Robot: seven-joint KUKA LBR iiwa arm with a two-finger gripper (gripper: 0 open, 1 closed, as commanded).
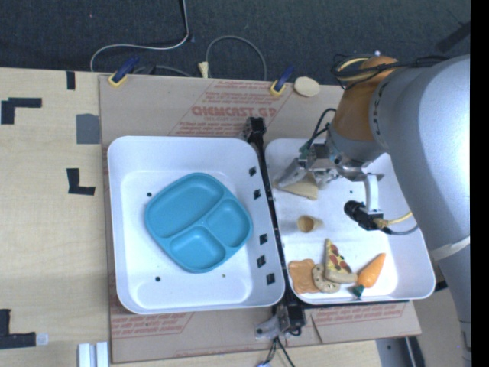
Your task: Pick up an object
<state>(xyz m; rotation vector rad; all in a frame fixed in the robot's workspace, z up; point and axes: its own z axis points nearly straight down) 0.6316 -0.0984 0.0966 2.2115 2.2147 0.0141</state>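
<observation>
- Camera view, surface: a pale wood bench [46, 228] bearing black marks; on it lies a brown cardboard sheet [221, 109] with red print, held at its far edge by two clamps with blue and yellow grips [122, 73]. Dark carpet [267, 14] lies beyond, crossed by a white cable [183, 14].
- Bins: the left bin [126, 167] and right bin [409, 277] sit side by side on the cardboard, touching along a black divider [263, 205].
- Left bin contents: a blue three-compartment plate [199, 222], lying flat, near the centre.
- Right bin contents: a cream wedge [306, 190] at the far left; a small tan nugget [306, 223] near the middle; along the near edge, an orange cookie [302, 275], a pizza slice [336, 264] and a carrot [372, 270], the first two touching.
- Loose item: a beige lump [307, 86] on the cardboard's far edge.
- Arm: the grey arm [435, 136], orange-banded, reaches from the right.
- Gripper [302, 173]: low over the wedge, fingers touching or just above it; its opening and any hold cannot be told.
</observation>
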